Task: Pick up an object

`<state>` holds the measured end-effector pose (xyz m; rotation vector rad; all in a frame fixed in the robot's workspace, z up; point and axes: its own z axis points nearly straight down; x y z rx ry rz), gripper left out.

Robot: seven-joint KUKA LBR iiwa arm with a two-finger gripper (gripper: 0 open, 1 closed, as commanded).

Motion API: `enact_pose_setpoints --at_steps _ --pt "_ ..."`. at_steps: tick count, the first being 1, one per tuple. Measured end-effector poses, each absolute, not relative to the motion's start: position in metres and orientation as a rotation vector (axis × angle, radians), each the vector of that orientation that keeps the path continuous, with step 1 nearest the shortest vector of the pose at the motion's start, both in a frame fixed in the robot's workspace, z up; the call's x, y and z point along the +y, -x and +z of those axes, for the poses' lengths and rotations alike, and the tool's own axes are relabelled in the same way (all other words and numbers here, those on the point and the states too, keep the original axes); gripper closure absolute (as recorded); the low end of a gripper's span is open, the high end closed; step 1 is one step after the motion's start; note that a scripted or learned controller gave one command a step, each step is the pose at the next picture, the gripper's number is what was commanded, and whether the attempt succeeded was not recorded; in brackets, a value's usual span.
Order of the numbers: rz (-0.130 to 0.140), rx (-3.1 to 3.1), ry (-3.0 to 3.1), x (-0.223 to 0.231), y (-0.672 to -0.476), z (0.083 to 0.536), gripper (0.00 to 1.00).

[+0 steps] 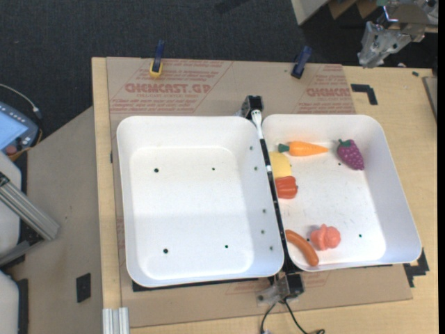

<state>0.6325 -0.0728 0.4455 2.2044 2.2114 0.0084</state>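
Note:
Several toy foods lie in the right bin (389, 186). A carrot (304, 147) and a purple grape bunch (351, 154) sit near its far edge. A yellow piece (280, 163) and a red pepper (286, 187) rest against its left wall. An orange-red sausage (302, 248) and a pink piece (325, 237) lie near its front edge. My gripper (377, 44) hangs at the top right, beyond the far right corner of the bench, well away from the bins and every object.
The left bin (139, 207) stands beside the right one on a cardboard sheet (208, 82). A yellow-and-blue clamp (158, 65) and a blue clamp (302, 61) grip the sheet's far edge. A black fitting (252, 106) sits between the bins' far corners.

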Motion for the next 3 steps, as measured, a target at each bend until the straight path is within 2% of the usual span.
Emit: enact_pose_setpoints --at_steps 3 --pt "0.017 2.204 -2.192 -0.072 -0.635 0.478 1.0"
